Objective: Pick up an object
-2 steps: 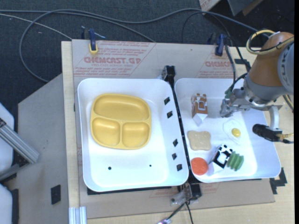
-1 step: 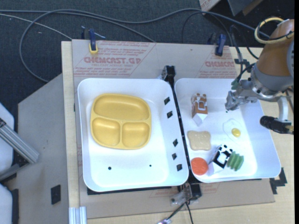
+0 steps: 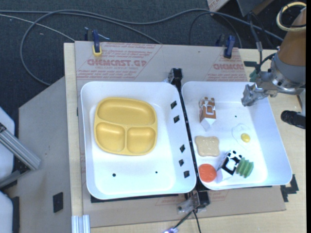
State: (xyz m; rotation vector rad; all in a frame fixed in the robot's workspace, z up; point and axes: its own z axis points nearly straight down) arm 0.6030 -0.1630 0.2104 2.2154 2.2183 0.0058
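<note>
Right now the claw (image 3: 250,95) hangs over the far right corner of the right bin (image 3: 272,125), and I cannot tell how it is set; nothing can be seen in it. All the toys to pick from lie in this same bin, in front of the claw and toward the left bin. Nearest is a small brown and white toy block thing (image 3: 207,110), out to the claw's side toward the middle wall between the bins. It looks hard and light, with flat sides, so I think squeezing it across its two long sides would work well. Closer to the front lies a toy fried egg (image 3: 241,133), white with a yellow dot. It looks very flat and smooth, so it may slip, and it would be hard to get under. A toy slice of toast (image 3: 207,145) lies flat too, further along near the middle wall; it looks light and stiff, best taken by its edges. Down at the front rim, far from the claw, a round red toy (image 3: 207,172), a black and white piece (image 3: 232,162) and a green ridged toy (image 3: 245,167) sit close together, so a grab there might bump the others. The left bin (image 3: 97,178) holds a yellow tray with three parts (image 3: 126,125), which looks wide and hard to pinch.
</note>
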